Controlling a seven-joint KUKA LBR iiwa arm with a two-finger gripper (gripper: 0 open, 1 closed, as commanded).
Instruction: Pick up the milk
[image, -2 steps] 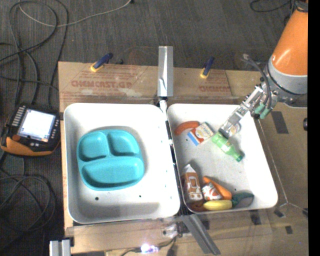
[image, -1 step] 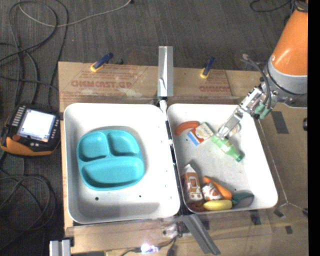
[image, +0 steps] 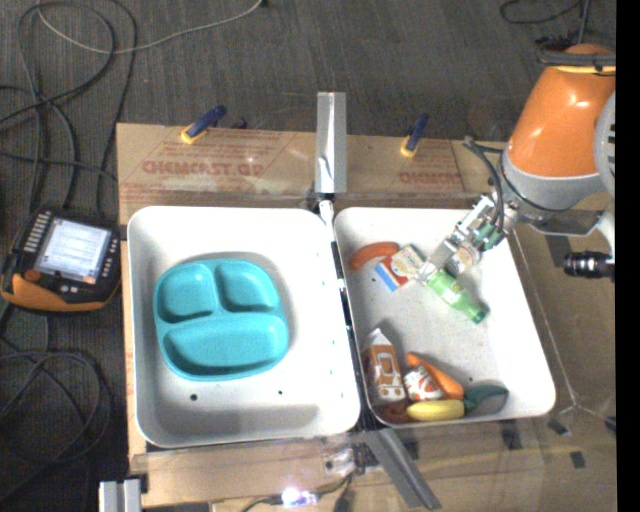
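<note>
From your overhead camera view, the grey arm's jaws (image: 452, 262) hang low in the right shallow white bin (image: 530, 330), just above a green plastic bottle (image: 458, 296); you cannot tell how they stand. The small brown-and-white milk carton (image: 383, 366) lies apart, near that bin's front-left, beside a yellow banana (image: 436, 409).

Bench (image: 220, 165) under two white bins (image: 150, 330).

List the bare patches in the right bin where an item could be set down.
Right bin: bare floor between green bottle and carrot, toward the right wall. Crowded: bottom edge around milk carton, banana.
</note>
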